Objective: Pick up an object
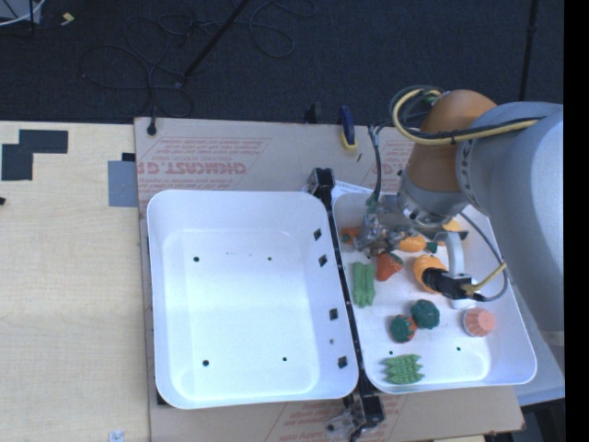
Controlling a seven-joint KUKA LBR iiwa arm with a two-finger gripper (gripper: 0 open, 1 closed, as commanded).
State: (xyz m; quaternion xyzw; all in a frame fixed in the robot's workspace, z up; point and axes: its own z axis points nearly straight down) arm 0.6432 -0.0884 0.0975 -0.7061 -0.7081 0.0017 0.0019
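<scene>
Two white bins side by side. Left bin [175,247] is bare plastic with a few small dark dots on the floor. Cardboard sheet [221,159] under both bins carries red print, upside down from my angle; I can't read it with any confidence.

Right bin [515,362] holds all the toys. Going across: long green piece [363,284] lying just beside the divider, ridged green leafy piece [402,368] near the front wall, red piece [387,266] with a small round red-and-green one [400,328] below it, dark green lump [425,313], orange piece [428,271], pink round cup-like piece [478,321] further right.

Gripper [379,236] sits low over the back cluster, near the red and orange pieces. Can't tell whether the fingers are apart or together, and I see nothing clearly between them, so I'm not calling a grasp.

Handling guess: these look like small toy food items, light, probably hard or slightly rubbery, smooth skins, so likely to squirt out of a pinch. Round ones will roll. I'd take the red piece across its narrow middle, since it's nearest the tool. Long green piece is the safer backup: flat, grip across the short width, but it's tight against the divider.

Yellow and black cables [486,279] hang off the wrist over the orange piece; snag risk.
</scene>
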